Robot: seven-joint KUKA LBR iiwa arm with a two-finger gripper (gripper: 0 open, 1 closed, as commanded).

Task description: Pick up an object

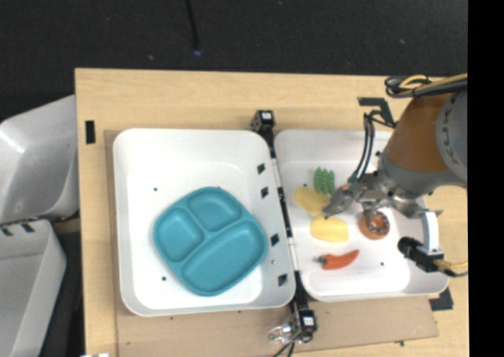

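Note:
The right bin [394, 288] holds several small toy foods. A green ridged piece [324, 180] lies toward its back. A yellow piece [309, 199] sits just in front of the green one, and a second yellow piece [329, 229] lies nearer the front. A red chili pepper [339, 260] rests near the front wall. A round orange-brown item [376, 224] sits to the right. My gripper [344, 199] hangs low over the bin's middle, between the two yellow pieces and just left of the round item. The grey and orange arm [421, 146] covers the bin's right rear.
The left bin [134, 150] holds a blue divided plate [208, 239]. A black clip-lined divider [277, 206] separates the bins. Cables [367, 150] trail from the wrist. The wooden bench [197, 95] surrounds both bins, with a white casing [31, 166] at far left.

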